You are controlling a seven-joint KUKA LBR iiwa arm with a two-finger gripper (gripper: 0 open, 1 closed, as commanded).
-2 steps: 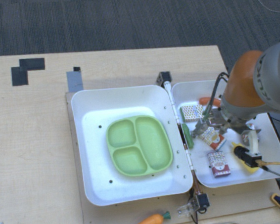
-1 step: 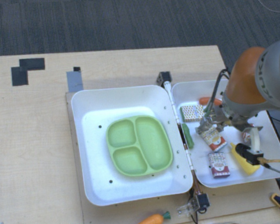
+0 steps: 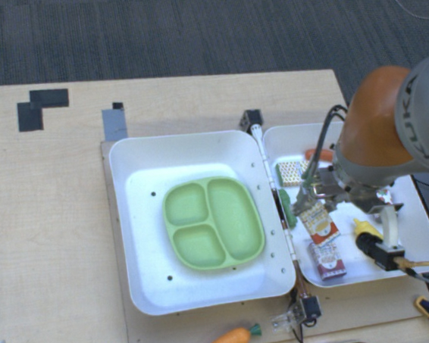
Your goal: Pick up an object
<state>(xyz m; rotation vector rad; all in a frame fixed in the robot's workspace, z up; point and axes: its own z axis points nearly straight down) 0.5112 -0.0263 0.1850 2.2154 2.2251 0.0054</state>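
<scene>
Grasp step: gripper [image 3: 312,208] sits low in the right bin [image 3: 428,247], over a red-and-white packet [image 3: 319,227]; whether it's spread or clamped, cannot tell. Next: secure the packet, lift straight up. Green tray [image 3: 213,223] lies in the left bin [image 3: 141,235].

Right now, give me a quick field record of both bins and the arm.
left bin: holds a green divided plate
right bin: red-and-white packets, a yellow item, other small items
arm: over the right bin
end effector: low, at a packet; grasp unclear
bench: toy carrot in front of the bins
</scene>
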